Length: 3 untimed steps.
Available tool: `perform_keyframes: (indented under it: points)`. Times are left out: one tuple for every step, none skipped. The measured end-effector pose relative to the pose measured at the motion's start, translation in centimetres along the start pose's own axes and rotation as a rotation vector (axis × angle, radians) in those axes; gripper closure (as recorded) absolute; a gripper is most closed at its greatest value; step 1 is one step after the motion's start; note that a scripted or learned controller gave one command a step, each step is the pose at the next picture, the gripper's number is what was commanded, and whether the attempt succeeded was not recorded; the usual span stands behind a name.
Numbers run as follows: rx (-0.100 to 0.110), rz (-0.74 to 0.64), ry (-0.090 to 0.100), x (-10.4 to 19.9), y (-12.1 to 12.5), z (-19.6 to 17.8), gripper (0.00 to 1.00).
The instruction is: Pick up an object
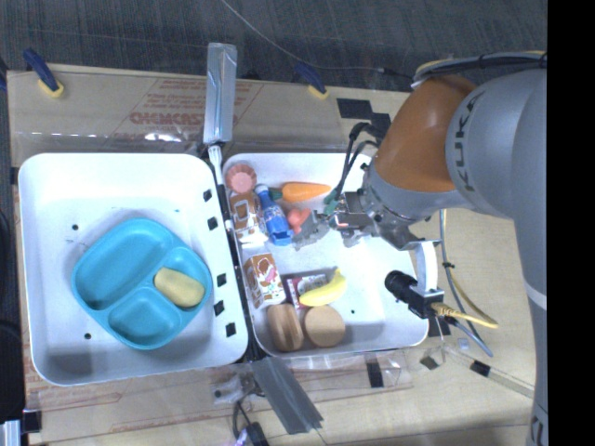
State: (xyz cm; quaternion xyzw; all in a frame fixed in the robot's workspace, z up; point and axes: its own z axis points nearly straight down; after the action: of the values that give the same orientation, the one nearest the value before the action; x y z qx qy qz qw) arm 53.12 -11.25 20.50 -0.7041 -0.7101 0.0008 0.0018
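My gripper point(316, 228) hangs low over the upper middle of the right bin point(372, 170), reaching in from the right. Just left of its tip lie a small red piece point(297, 218) and a blue bottle point(274, 219). An orange carrot point(305, 191) sits just above it. Nothing is visibly held. Below the gripper are a banana point(323, 291) on a dark wrapper point(310, 278), a small carton point(265, 279) and two brown bread rolls point(285, 326) point(324, 325).
A pink can point(241, 177) and a brown snack packet point(244, 214) lie along the right bin's left wall. The left bin point(56, 184) holds a blue divided plate point(121, 268) with a yellow potato-like object point(179, 286) on it. The arm's bulk covers the right bin's right side.
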Motion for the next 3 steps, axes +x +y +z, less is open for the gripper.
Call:
perform_keyframes:
  points:
    - [-0.004,-0.033,-0.001,-1.5,2.0,-3.5,0.00]
    - [0.000,-0.076,0.000,0.7,-0.2,-4.3,0.00]
    - [0.005,-0.158,0.000,1.1,6.5,3.5,0.00]
